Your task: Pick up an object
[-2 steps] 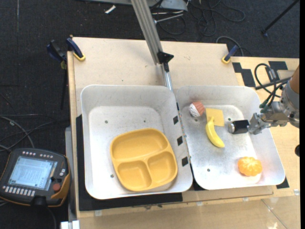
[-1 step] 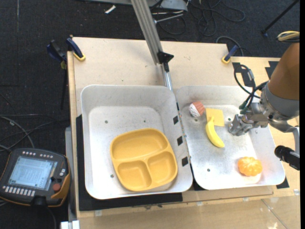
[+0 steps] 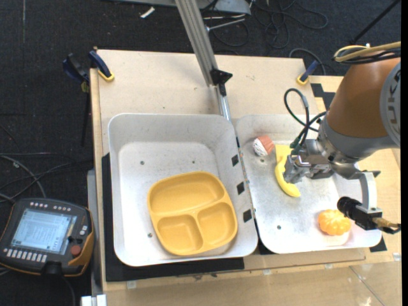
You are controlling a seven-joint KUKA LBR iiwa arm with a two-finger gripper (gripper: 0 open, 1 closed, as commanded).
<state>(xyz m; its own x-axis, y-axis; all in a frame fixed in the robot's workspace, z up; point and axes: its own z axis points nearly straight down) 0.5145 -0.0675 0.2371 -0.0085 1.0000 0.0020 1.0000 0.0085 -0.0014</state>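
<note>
Arm (image 3: 366,107) extended in from the right, grey with an orange section above the wrist, over the right bin (image 3: 299,234). Hand (image 3: 294,171) sat low over the upper middle of that bin, right at the banana (image 3: 285,178). Its metal body overlapped the banana's right edge, and contact could not be confirmed from this angle. Open or closed state of the hand could not be told, and no grip on anything was visible.

Banana lay on the bin floor, running roughly top to bottom, with the lower end curving right. Small red and white thing (image 3: 262,146) lay just beside the banana's upper end, near the bin's left wall. Orange fruit (image 3: 333,222) lay near the lower right corner of the same bin, well apart from the banana.

Left bin (image 3: 116,132) held a yellow divided tray (image 3: 191,212), flat, with one long compartment on top and two smaller ones below. Both bins sat side by side, touching, on the tabletop (image 3: 159,81). Clamps (image 3: 101,67) gripped the tabletop's far corners. Metal pole (image 3: 197,34) slanted down to the gap between the bins. Control pad (image 3: 41,234) lay off the tabletop at lower left.
</note>
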